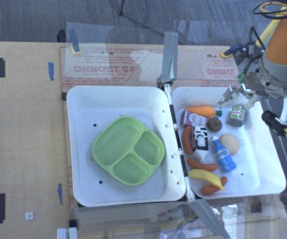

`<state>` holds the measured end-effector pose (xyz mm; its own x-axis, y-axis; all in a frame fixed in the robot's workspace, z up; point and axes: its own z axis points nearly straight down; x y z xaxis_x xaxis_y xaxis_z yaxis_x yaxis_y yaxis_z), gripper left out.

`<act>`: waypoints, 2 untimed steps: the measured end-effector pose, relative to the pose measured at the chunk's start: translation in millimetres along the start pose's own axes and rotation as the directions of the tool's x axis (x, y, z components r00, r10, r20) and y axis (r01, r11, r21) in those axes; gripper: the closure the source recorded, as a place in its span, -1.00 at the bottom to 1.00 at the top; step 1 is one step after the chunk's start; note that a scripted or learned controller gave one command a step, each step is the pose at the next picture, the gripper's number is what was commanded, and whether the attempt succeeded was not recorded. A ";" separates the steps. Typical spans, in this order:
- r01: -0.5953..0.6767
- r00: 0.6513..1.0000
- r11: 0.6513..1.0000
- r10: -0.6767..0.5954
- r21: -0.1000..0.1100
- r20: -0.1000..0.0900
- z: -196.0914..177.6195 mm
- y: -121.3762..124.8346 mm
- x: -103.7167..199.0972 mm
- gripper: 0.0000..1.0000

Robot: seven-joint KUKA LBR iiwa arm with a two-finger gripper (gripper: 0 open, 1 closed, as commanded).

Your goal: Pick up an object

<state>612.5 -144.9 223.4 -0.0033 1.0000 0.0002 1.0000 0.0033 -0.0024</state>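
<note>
My gripper (238,97) hangs over the far part of the right bin (263,178), its metal fingers spread open with nothing between them. Just in front of it stands a small can with a green label (237,115). Left of the can lie an orange carrot (201,110), a pink packet (193,119) and a brown ball (214,124). Nearer the front are a black-and-white box (201,137), a red sausage (187,139), a tan egg-shaped thing (229,143), a blue bottle (223,156) and a yellow banana (207,176).
The left bin (83,108) holds a green divided plate (128,150). A raised rim (176,143) separates the two bins. Cables and the arm's orange band (282,39) crowd the far right corner. Two more sausages (202,164) lie by the banana.
</note>
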 end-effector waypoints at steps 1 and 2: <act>0.242 0.970 0.970 -0.242 -0.022 0.005 102.0 16.1 -34.1 -1.00; 0.215 0.977 0.976 -0.214 -0.043 0.008 110.3 27.8 -50.4 -1.00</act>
<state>640.2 -195.2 113.0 -0.2176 0.9760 -0.0068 0.9752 0.2177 0.0405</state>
